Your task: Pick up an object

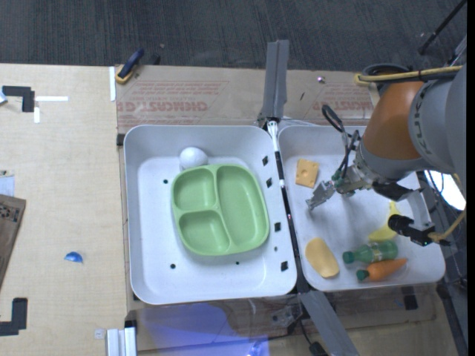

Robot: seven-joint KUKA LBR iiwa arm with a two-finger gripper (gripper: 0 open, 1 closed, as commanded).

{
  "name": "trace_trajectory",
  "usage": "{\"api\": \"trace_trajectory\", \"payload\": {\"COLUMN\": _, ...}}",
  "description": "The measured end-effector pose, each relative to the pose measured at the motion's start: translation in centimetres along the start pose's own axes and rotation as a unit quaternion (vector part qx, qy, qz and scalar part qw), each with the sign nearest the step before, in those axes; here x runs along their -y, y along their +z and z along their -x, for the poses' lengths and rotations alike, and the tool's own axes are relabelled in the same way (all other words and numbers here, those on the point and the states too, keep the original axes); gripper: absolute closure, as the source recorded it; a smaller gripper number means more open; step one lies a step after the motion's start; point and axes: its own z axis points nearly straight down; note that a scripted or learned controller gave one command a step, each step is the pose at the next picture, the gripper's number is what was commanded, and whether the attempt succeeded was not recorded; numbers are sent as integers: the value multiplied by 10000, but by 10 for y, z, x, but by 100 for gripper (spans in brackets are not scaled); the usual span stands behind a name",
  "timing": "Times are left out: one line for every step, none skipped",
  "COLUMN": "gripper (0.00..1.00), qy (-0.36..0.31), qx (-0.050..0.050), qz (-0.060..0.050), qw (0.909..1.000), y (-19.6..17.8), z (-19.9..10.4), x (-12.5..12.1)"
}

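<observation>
My gripper [319,197] hangs over the middle of the right bin [349,217], with the arm reaching in from the right. It is open and nothing sits between its fingers. An orange-yellow cheese wedge [306,173] lies just up and left of it. Near the front of the bin rest a pale yellow oval piece [322,258], a green bottle [369,254] and a carrot [382,270]. A yellow piece [384,233] sits by the right wall, partly behind the robot's parts.
The left bin [148,221] bears a green divided plate [220,209] and a small white ball [193,156] at its back. A raised divider [280,199] separates the two bins. Bare floor lies under and just behind the gripper.
</observation>
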Motion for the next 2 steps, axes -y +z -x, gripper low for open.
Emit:
{"api": "trace_trajectory", "payload": {"gripper": 0, "qy": 566, "qx": 7, "qz": 5, "qw": 9984, "y": -1, "z": 19, "x": -54}}
{"api": "trace_trajectory", "payload": {"gripper": 0, "qy": -147, "qx": -2, "qz": -1, "qw": 9999, "y": 0, "z": -4, "x": 32}}
